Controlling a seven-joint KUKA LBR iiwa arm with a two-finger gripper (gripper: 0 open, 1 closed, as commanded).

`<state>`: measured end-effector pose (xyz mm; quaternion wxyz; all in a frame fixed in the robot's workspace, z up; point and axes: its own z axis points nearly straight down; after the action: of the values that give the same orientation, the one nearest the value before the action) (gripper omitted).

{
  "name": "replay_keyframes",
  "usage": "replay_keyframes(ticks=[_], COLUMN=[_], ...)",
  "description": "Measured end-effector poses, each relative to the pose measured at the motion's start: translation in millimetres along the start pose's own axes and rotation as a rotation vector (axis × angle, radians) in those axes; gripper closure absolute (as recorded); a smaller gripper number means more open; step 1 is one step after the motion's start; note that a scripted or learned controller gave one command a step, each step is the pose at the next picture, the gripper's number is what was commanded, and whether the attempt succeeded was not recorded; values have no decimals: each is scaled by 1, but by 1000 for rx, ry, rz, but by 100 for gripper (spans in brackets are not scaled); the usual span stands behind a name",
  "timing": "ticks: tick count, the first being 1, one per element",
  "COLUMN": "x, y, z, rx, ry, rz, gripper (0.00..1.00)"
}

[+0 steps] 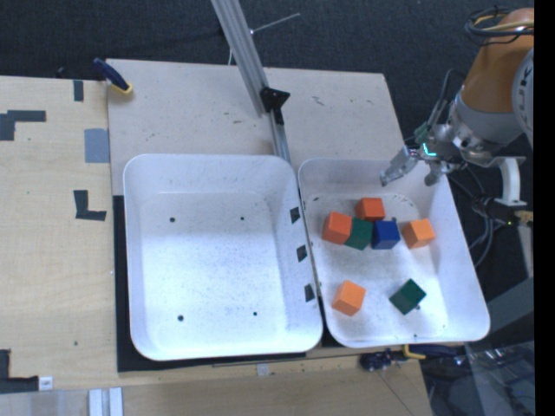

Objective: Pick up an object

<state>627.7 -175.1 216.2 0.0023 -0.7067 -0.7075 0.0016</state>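
Tool (409, 173) open over right bin's (460, 258) far rim.

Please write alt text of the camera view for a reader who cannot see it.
A grey and orange robot arm holds its gripper above the far edge of the right white bin, which contains seven small blocks: four orange, two green, one blue. The left white bin sits beside it on the bench.

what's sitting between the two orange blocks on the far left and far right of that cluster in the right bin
In the camera view, a dark green block and a blue block sit side by side between them.
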Motion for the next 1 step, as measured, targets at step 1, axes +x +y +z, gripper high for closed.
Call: replay_keyframes(ticks=[1], x=[0], y=[1], z=[-3], rx=[-4], ry=[-2], rz=[-1], gripper=[0])
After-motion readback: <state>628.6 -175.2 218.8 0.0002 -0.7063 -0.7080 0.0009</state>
